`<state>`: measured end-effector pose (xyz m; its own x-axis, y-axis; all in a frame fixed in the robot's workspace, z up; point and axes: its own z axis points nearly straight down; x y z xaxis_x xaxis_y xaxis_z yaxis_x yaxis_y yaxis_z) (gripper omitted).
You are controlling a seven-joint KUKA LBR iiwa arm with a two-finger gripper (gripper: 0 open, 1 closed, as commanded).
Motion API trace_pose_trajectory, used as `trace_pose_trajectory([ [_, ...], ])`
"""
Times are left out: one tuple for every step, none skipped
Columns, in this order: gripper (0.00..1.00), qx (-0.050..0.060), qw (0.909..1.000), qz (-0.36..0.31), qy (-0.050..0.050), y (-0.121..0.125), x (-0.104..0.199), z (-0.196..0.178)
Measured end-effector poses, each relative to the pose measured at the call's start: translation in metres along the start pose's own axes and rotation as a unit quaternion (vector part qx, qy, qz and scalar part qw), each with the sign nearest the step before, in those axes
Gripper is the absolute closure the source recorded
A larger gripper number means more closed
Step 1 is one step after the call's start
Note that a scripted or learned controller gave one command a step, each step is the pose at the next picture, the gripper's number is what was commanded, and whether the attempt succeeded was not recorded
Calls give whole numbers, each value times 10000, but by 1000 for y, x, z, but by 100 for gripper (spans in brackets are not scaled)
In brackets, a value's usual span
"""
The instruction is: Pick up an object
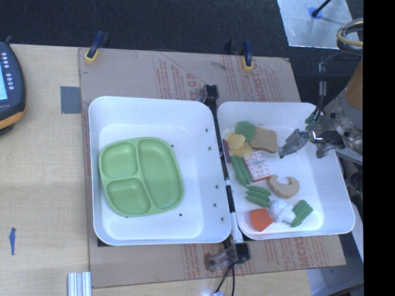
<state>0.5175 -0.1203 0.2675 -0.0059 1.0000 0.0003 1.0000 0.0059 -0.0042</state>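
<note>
The right bin (pixel 327 184) holds several toy foods: a brown bread slice (pixel 265 139), a round green piece (pixel 245 128), yellow pieces (pixel 236 144), a white and red packet (pixel 256 165), green pods (pixel 258 195), a bitten tan cookie (pixel 286 187), an orange block (pixel 260 219), a white piece (pixel 281 211) and a green piece (pixel 302 213). My gripper (pixel 303 152) hangs over the right bin's upper right part, just right of the bread slice. It is open, its two dark fingers spread apart with nothing between them.
The left bin (pixel 191 217) holds a light green divided plate (pixel 141 176). Black clips join the bins along the middle seam (pixel 220 165). A teach pendant (pixel 9 85) lies at the bench's far left. Blue and yellow clamps (pixel 247 59) hold the cardboard's back edge.
</note>
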Motion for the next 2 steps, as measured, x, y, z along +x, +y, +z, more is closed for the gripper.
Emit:
trace_pose_trajectory([
  [0,38,10000,-17,13,-38,48,46],
  [0,18,10000,6,-4,7,26,106],
])
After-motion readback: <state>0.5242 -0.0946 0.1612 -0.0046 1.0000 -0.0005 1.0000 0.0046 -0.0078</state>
